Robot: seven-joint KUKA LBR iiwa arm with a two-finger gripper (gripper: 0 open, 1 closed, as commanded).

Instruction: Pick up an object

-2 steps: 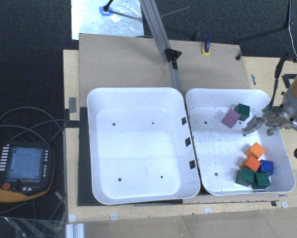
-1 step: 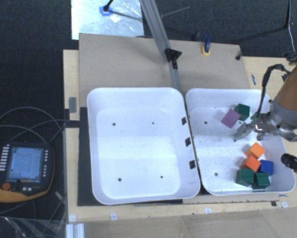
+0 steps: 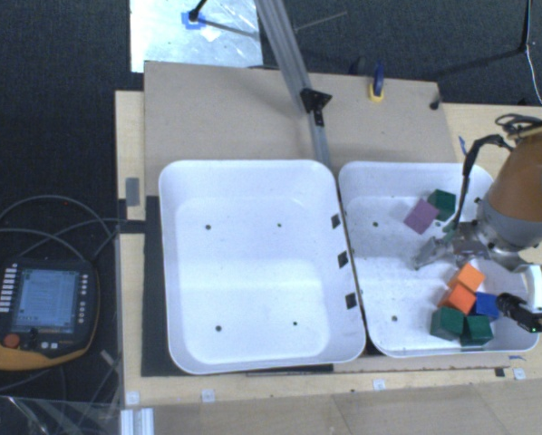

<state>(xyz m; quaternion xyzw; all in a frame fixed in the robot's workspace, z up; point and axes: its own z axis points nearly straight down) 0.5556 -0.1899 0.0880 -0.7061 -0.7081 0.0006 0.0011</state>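
Several small blocks lie in the right bin (image 3: 380, 324). A purple block (image 3: 421, 215) and a dark green block (image 3: 442, 201) sit near its far side. Two orange blocks (image 3: 465, 286), a blue block (image 3: 486, 305) and two green blocks (image 3: 461, 325) are clustered in its near right corner. My gripper (image 3: 437, 254) hangs low over the bin's middle right, just left of the orange blocks and below the purple one. The grey arm with its orange band (image 3: 525, 193) comes in from the right.
The left bin (image 3: 185, 333) stands beside the right one, the two sharing a central rim with black clips (image 3: 343, 259). A slanted metal pole (image 3: 294, 57) crosses the back board. A teach pendant (image 3: 40, 311) with cables lies on the floor at left.
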